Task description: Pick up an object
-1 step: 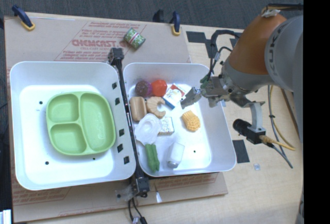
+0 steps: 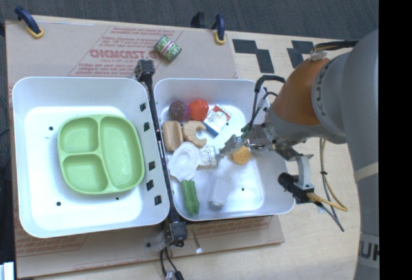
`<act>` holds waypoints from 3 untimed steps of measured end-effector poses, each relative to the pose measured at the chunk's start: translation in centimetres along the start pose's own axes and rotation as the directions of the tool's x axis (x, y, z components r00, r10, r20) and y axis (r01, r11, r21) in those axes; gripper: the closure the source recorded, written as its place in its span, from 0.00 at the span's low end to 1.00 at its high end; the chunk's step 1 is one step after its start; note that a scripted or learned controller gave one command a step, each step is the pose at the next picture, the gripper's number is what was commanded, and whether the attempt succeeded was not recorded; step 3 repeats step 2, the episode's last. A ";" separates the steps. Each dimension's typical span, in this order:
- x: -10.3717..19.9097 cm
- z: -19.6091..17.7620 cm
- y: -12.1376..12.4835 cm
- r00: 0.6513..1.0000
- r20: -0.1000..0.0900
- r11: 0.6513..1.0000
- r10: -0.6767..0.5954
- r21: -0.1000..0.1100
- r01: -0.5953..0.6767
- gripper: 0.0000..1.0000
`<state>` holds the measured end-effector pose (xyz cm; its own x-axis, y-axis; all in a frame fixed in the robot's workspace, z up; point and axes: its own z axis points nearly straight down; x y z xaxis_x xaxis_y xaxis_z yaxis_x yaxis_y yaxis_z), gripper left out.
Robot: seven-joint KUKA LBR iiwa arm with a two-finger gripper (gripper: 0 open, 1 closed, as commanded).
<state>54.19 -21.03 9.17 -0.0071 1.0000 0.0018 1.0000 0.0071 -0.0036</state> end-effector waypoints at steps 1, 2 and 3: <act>0.0 -1.0 0.0 1.000 0.001 1.000 -0.004 0.001 0.004 1.00; 3.5 -11.3 -2.7 1.000 0.001 1.000 0.001 -0.003 -0.001 1.00; 3.5 -11.3 -2.7 1.000 0.001 1.000 0.001 -0.003 -0.001 1.00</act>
